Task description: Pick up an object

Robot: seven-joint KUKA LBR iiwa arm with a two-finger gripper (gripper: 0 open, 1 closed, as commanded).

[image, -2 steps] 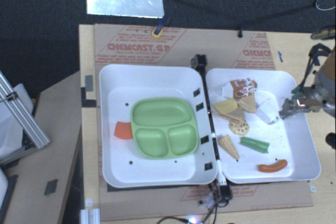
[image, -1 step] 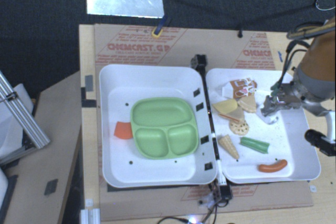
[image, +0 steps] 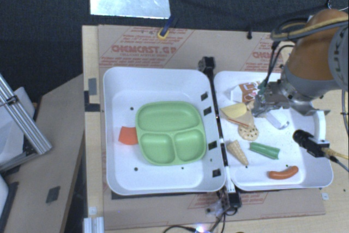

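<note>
Where the gripper [image: 260,102] hangs, fingers' state unclear, one yellow wedge [image: 234,111] just left, one cookie [image: 248,132], one cone [image: 237,151], one green piece [image: 264,150], one sausage [image: 283,173] below, one green tray [image: 166,132], one orange block [image: 128,135] far left.

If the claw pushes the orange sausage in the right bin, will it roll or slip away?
The sausage looks smooth and round along its length, so it would probably roll sideways. Its slight curve may make it turn rather than run straight. It lies free on the bin floor, so probably little stops it.

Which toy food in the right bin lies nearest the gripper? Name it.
The yellow cheese wedge, lying just beside the gripper. The cookie, cone, green piece and sausage lie farther toward the bin's front.
</note>
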